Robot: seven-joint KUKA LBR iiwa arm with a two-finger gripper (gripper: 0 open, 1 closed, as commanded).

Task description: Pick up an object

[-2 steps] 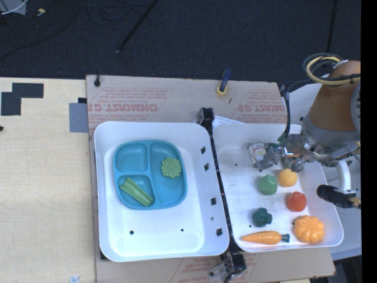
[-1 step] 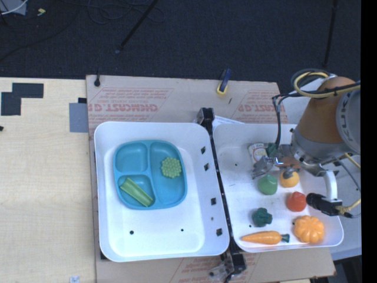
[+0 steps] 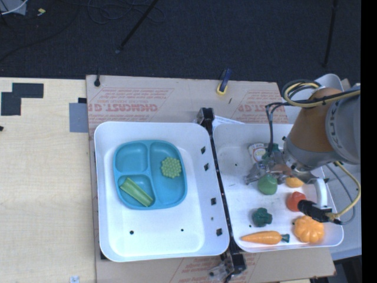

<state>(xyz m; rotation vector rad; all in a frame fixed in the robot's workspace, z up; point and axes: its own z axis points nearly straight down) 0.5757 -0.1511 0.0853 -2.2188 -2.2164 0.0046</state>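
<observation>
tool low in right bin, just beside green pear

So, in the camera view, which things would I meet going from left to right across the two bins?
Green bean pod → round green piece, both in the blue divided plate → dark green broccoli → orange carrot → orange pumpkin.

The desk is of pale wood and carries a brown cardboard sheet. On the sheet two white bins sit touching: the right bin under the jaws, the left bin beside it.
</observation>
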